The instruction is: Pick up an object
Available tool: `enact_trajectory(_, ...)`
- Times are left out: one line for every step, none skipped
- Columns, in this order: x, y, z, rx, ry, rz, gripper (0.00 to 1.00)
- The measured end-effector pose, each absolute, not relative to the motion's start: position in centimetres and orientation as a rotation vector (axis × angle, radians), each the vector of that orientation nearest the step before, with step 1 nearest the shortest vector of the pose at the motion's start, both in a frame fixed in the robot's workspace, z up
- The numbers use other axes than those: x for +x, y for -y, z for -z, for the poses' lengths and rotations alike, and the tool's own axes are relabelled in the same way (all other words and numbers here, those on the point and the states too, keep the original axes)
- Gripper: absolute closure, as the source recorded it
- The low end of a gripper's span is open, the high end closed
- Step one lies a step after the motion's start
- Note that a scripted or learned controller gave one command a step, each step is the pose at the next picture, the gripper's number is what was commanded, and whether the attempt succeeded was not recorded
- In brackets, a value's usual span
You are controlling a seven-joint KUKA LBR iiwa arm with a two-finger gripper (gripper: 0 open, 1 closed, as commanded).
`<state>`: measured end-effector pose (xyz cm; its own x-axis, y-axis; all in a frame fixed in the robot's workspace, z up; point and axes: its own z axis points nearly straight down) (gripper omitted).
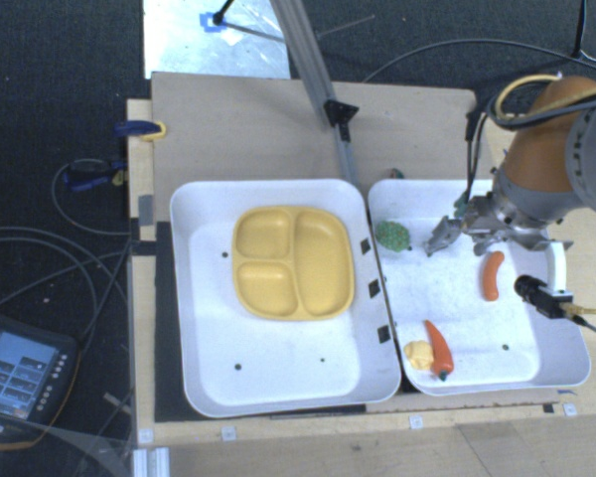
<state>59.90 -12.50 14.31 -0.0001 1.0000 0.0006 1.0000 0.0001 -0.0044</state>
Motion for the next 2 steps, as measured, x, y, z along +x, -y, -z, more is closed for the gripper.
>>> enact_trajectory(60.2, 12.5, -15.8, -2.222, 2.225, 0.005, 1.00)
enact_trajectory(60.4, 12.2, -20.2, -2.219, 2.231, 0.007, 1.00)
